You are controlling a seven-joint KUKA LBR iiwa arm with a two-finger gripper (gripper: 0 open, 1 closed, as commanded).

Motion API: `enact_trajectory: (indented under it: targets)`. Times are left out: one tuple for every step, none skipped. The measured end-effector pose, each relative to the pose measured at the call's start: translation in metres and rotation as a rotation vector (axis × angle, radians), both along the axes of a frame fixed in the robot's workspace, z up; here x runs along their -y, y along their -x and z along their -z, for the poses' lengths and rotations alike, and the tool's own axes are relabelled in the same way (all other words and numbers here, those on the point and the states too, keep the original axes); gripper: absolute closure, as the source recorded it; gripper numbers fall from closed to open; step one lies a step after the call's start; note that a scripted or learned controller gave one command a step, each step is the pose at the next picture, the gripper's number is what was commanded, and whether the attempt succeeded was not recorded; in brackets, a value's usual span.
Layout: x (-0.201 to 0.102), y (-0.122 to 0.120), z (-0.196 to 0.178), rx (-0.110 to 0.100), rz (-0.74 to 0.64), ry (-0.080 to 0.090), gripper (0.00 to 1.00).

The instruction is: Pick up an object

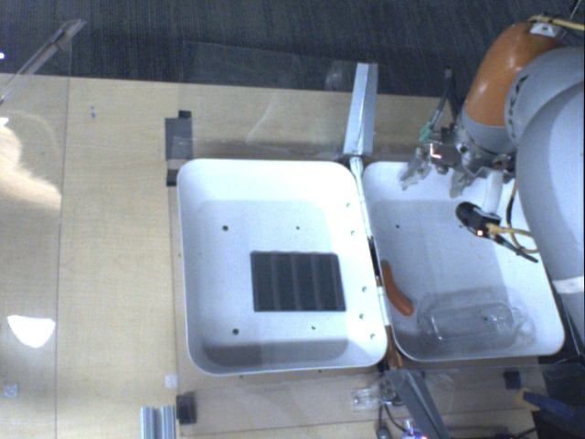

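Bench [101, 273]: light wooden surface carrying two shallow white bins side by side.
Left bin [201, 245]: white, with rounded corners; a dark ribbed rectangular pad [297, 282] lies flat near its centre.
Divider [361, 117]: grey metal bar at the far side, standing above the gap between the two bins.
Right bin [402, 222]: white, touching the left bin along its left wall.
Orange object [397, 293]: slender, elongated, lying against the left wall of the right bin, near the front.
Clear object [471, 318]: transparent, bottle-like, lying on its side in the front part of the right bin, just right of the orange object.
Gripper [441, 165]: positioned over the far edge of the right bin, well apart from both objects; nothing visible between the fingers; jaw opening cannot be determined.
Arm [539, 108]: grey with orange band, entering from the right.
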State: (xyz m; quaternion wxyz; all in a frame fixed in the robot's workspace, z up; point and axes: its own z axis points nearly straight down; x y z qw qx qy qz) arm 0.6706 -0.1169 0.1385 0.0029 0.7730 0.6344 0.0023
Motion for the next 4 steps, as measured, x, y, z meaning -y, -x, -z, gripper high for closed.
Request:
enact_trajectory:
  targets:
    - [0.063, 0.034, -0.017, -0.002, -0.002, 0.000, 0.00]
    - [0.002, 0.080, 0.050, 0.004, -0.205, 0.001, 0.00]
    - [0.001, 0.077, 0.037, 0.013, -0.207, 0.003, 1.00]
    - [0.001, 0.077, 0.037, 0.012, -0.207, 0.002, 0.00]
